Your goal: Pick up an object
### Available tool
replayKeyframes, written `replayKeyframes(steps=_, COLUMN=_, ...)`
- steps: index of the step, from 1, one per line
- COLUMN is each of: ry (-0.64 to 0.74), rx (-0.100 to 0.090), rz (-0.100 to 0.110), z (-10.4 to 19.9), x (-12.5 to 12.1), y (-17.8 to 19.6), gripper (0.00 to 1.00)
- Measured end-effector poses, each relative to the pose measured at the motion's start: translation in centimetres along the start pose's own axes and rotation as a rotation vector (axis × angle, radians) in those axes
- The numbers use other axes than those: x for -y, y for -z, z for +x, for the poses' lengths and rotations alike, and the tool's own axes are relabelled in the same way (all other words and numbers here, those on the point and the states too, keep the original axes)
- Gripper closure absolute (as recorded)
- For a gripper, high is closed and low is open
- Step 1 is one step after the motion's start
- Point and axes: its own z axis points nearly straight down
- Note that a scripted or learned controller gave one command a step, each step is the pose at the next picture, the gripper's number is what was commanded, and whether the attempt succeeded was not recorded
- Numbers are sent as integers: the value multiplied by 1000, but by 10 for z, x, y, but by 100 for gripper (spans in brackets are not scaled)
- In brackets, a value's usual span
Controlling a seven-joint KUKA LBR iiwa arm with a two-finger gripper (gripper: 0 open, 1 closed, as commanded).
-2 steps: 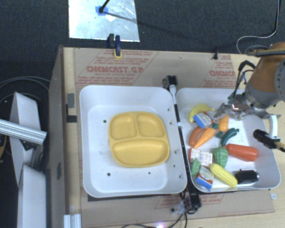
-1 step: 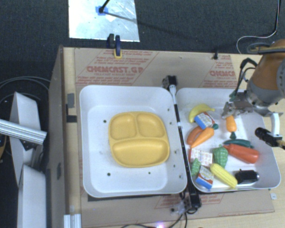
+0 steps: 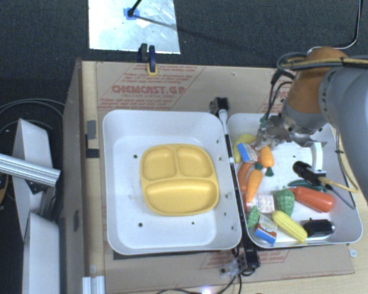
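Observation:
My gripper [image 3: 265,137] hangs low over the far left part of the right bin [image 3: 349,231], just above a small orange toy [image 3: 267,157] and a blue, white and red carton [image 3: 246,153]. A yellow piece [image 3: 242,140] lies beside the gripper to its left. An orange carrot [image 3: 253,183] lies a little nearer the front. The view shows nothing held in the gripper.
More toys lie in the right bin: a red-orange pepper [image 3: 314,198], a green piece [image 3: 285,199], a corn cob [image 3: 289,225], a second carton [image 3: 265,231] and a black object [image 3: 319,227]. The left bin [image 3: 119,225] holds a yellow divided plate [image 3: 178,179].

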Motion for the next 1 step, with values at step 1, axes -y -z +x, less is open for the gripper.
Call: replayKeyframes(steps=1, ry=0, rx=1, rz=-2, z=37, x=33, y=101, gripper=100)
